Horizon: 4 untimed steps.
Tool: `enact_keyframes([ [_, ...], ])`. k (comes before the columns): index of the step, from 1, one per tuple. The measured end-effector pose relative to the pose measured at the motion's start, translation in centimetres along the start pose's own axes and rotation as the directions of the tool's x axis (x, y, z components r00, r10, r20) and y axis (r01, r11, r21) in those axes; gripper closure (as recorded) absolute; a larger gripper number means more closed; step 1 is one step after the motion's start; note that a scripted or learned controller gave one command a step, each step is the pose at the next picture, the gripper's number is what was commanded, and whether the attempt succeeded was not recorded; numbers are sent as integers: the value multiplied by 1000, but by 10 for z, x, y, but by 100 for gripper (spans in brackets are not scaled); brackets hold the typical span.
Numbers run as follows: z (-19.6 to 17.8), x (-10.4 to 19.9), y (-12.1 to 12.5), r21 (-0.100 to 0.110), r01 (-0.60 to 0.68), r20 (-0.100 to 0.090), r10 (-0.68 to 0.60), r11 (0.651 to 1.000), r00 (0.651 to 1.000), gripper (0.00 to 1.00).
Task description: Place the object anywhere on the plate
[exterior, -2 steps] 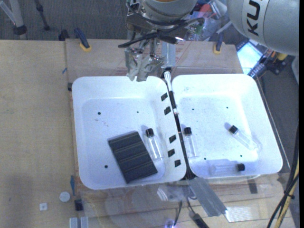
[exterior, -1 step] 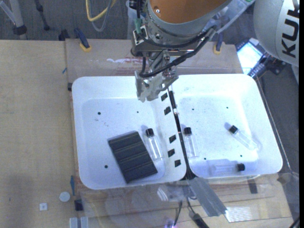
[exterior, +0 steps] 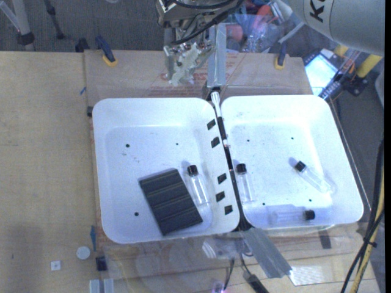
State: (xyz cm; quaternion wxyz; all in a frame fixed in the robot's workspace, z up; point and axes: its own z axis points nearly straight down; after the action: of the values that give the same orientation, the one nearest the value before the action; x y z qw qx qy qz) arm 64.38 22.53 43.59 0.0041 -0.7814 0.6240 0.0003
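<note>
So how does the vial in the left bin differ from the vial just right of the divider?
The left-bin vial lies beside the dark ribbed plate, close against its right edge; the vial by the divider lies on bare bin floor. The left-bin vial sits slightly slanted; the other runs nearly parallel to the divider. Both are clear tubes with black caps pointing to the bins' far side.

Large dark letters "KU" are showing on the grey arm (exterior: 342, 8) in the upper right of the frame, running sideways and cut off by the top edge, so the rest of the word is not showing. Nothing else is reading as text: neither white bin nor any item lying in them is carrying a legible label or number.
</note>
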Motion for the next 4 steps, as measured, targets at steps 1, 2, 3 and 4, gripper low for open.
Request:
enact_keyframes([
  [1, 0, -11, 47, -6, 305, 0, -305, 952, 952, 100],
  [2, 0, -22, 94, -8, 597, 3, -597, 802, 802, 100],
  [3, 0, -12, 49, -2, 728, 2, -728, 685, 685, 100],
  [4, 1, 0, 1, -1, 793, 3, -793, 609, 609, 100],
])
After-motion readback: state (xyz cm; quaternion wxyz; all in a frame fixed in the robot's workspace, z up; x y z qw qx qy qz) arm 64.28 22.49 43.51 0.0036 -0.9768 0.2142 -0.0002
